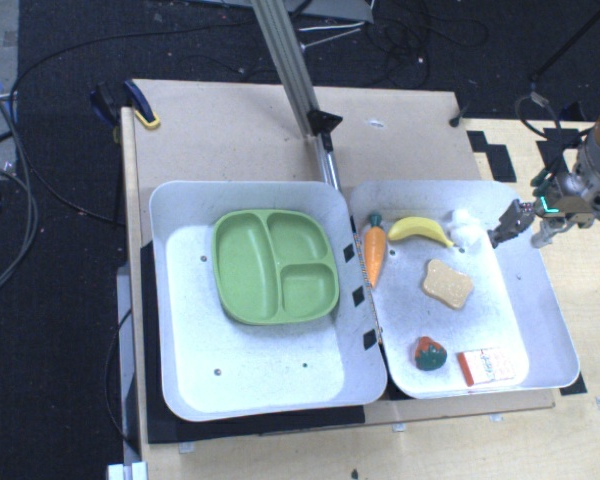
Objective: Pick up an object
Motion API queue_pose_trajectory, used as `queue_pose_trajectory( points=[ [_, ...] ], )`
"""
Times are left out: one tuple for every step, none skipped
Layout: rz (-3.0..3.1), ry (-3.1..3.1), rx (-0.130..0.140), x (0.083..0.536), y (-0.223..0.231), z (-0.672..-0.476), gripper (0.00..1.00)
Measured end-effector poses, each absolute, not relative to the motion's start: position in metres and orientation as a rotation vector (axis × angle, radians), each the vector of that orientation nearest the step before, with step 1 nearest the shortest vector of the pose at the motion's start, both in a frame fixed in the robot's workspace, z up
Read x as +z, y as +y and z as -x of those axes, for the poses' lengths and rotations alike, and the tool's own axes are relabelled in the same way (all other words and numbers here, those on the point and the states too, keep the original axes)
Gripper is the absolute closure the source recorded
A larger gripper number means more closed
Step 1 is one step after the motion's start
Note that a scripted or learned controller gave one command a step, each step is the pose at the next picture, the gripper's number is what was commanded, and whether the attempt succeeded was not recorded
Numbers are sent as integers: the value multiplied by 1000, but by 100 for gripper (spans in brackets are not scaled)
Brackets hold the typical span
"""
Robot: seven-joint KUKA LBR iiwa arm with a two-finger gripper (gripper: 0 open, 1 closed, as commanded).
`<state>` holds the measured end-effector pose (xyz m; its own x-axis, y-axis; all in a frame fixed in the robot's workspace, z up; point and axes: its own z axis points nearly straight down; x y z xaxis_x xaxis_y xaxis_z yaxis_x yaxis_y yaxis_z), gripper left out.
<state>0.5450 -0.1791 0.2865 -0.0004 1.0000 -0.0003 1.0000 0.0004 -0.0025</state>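
The gripper [528, 224] hovers with jaws spread and empty over the right white bin [550, 313], just beside the small white lump [466, 229] and curved yellow banana [420, 231], likely lining up a grasp.

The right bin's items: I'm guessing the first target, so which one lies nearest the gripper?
The small white object at the bin's far right corner, beside the banana's tip, lies nearest the gripper. The bread slice, carrot and the rest lie farther off.

Plate [276, 266] in left bin [180, 368].
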Motion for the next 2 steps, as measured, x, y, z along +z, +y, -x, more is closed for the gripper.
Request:
queue_pose_trajectory(
  points=[
    [2221, -2223, 1, 288, -179, -546, 0],
    [2218, -2220, 4, 241, -172, -549, 0]
  ],
)
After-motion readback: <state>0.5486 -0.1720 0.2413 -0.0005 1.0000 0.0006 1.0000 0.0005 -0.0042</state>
